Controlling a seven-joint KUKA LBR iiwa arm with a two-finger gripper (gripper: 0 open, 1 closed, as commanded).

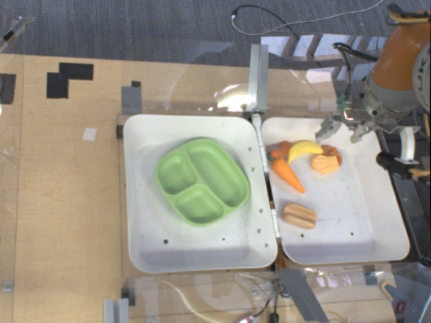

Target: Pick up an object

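Several small toy foods are seen in the right bin (377,234), gathered toward its upper left part. A yellow banana (304,150), short and curved, is laid nearly level, and a small red-brown piece (281,149) with a green tip is found touching its left end. Just below these, an orange carrot (289,174) is set at a slant, its point directed toward the lower right. To the right of the banana, and touching or nearly touching it, an orange-tan lumpy item (326,162) is placed; what it represents cannot be told. A tan, bread-like roll (299,215) with rounded ends is set apart from the others, lower down near the middle of the bin.

The end effector (344,130) is held above the upper right part of the right bin, just right of the banana and the lumpy item. Its two fingers are spread apart, and nothing is seen between them. The orange band and grey body of the arm (403,66) are seen behind it at the right edge.

In the left bin (145,241), a green divided plate (202,180) with three compartments is placed near the middle, turned at a slant.

Both bins are borne on a light wooden tabletop (60,200), on which a few black patches are marked at the upper left. Beyond it, a dark grey carpeted floor (135,12) is seen, across which a black cable (303,22) is trailed.
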